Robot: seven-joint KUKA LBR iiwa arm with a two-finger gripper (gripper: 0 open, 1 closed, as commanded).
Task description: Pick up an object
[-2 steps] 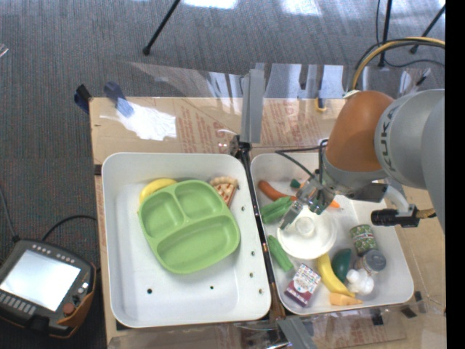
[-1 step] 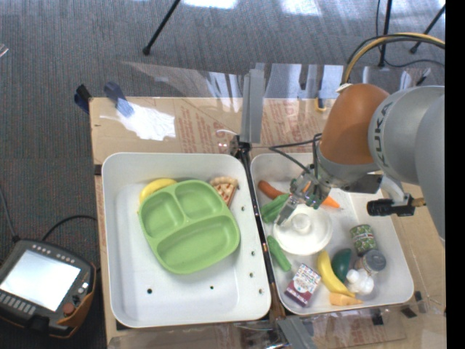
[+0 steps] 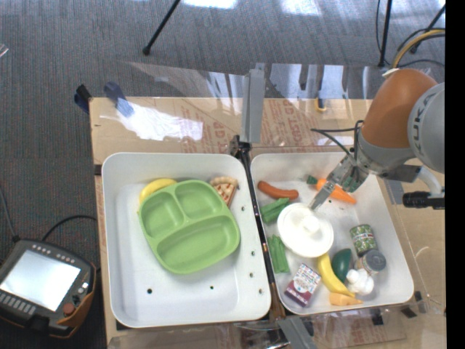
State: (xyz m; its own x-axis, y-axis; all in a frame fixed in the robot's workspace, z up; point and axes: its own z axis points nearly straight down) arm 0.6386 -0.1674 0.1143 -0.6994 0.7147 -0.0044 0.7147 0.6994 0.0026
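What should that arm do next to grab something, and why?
Probably lower a little onto the carrot. The gripper sits right at it in the right bin, and the carrot lies apart from the hot dog and white lid, so little crowds it. I cannot tell whether anything is gripped yet.
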